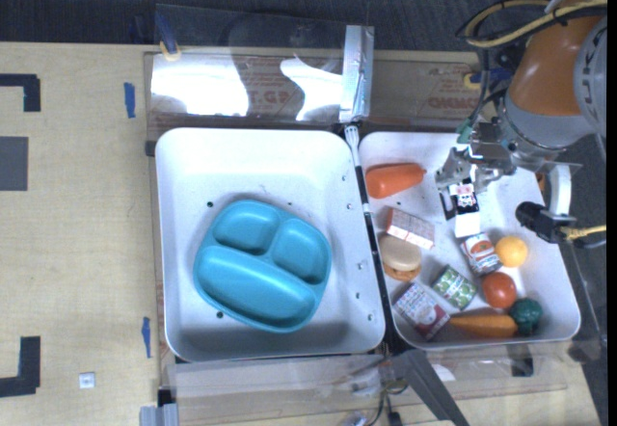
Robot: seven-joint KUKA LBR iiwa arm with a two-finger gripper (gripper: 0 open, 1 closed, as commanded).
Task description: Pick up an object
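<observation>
The two-finger gripper (467, 185) is seen low over the upper middle of the right-hand shallow white bin (569, 299), reaching in from the right; whether anything is gripped, or how wide it stands, cannot be told from this slanted view. No object is seen held. A small white-and-red bottle (478, 251) lies just below the gripper, toward the near edge, with its long axis running roughly away from the gripper. A long orange carrot-shaped plastic toy (393, 178) lies to the gripper's left, its long axis across the bin, close to the wall shared with the left bin. A yellow round toy fruit (512, 251) sits just beside the bottle, and a red toy tomato (498, 290) below it, so little free room is judged to remain there. More open floor is seen around the carrot-shaped toy. The left white bin (183, 173) bears a blue divided plastic tray (260, 263).
</observation>
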